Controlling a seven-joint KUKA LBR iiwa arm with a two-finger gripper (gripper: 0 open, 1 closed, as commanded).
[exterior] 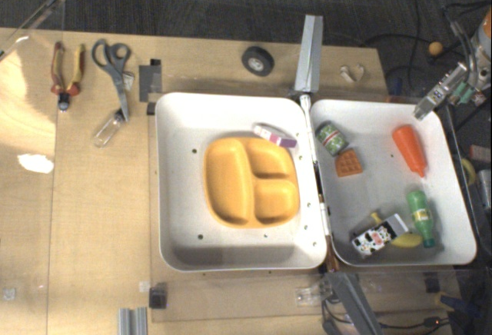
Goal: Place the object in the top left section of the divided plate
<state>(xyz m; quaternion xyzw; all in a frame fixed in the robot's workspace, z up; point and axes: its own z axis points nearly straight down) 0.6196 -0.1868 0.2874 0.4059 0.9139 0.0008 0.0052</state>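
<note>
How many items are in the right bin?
6: a can and waffle at its left, a carrot upper right, a green bottle, a banana and a carton at the bottom. Some may be hidden.

The gripper [425, 108] hangs over the far right corner of the right white plastic bin [453, 249]. Just below it in that bin lies the orange carrot toy [410, 149]. Left of it sit the small green can [331, 137] and brown waffle piece [348, 164]. Far left, the yellow divided plate [250, 180] rests in the left white plastic bin [181, 172].
</note>
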